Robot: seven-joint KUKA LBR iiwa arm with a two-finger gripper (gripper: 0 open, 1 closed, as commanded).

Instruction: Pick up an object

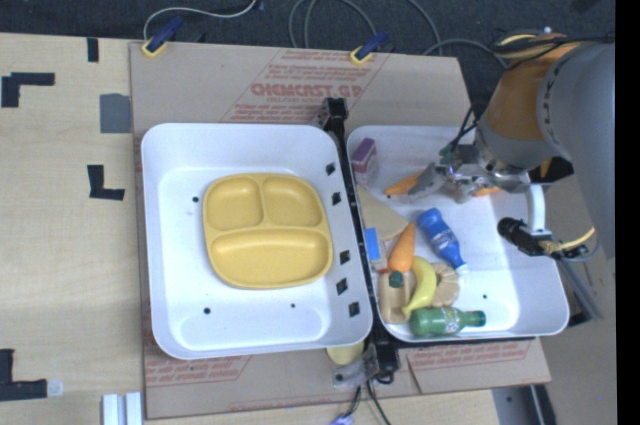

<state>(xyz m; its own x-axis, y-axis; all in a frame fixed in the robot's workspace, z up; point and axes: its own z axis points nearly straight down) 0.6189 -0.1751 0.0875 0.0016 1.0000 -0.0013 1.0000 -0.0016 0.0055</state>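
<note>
Yellow divided tray in left bin (cardboard beneath).

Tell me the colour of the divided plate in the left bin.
Yellow; the divided plate shows best in the camera view.

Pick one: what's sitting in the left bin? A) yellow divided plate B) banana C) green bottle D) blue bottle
A: the yellow divided plate lies alone in the left bin; the green bottle, banana and blue bottle all lie in the right bin.
</note>
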